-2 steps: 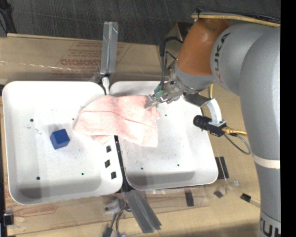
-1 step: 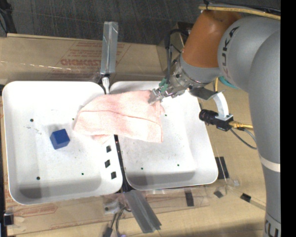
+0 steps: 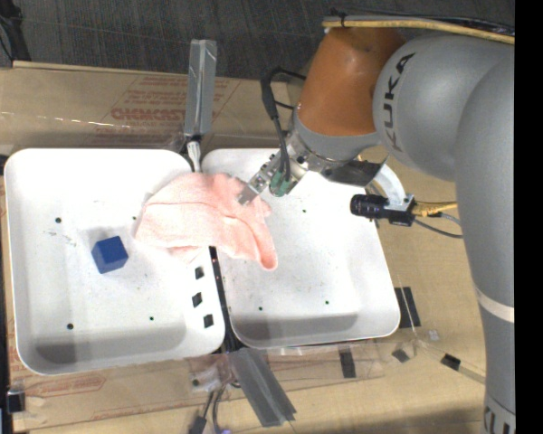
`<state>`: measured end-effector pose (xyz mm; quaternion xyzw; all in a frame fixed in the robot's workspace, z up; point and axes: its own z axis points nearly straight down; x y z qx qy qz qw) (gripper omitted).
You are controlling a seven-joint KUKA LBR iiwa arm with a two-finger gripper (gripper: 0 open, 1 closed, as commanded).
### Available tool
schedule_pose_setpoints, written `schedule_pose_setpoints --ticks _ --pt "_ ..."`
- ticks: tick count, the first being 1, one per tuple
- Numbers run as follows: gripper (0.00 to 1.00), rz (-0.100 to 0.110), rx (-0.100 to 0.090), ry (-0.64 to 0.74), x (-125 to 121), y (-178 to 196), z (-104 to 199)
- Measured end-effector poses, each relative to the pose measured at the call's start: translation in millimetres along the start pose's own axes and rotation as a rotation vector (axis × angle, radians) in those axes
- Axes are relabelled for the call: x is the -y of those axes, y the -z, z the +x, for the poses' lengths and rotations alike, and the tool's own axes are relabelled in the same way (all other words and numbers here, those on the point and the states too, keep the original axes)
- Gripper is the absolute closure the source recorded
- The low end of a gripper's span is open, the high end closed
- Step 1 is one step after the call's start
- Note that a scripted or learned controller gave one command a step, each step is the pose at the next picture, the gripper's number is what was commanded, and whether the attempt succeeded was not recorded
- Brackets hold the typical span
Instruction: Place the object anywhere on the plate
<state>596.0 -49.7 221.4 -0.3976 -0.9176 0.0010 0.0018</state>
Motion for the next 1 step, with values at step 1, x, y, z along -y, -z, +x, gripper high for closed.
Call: schedule_pose_setpoints --ticks 1 --pt "1.0 0.0 0.0 0.404 -24.6 -7.5 40.2"
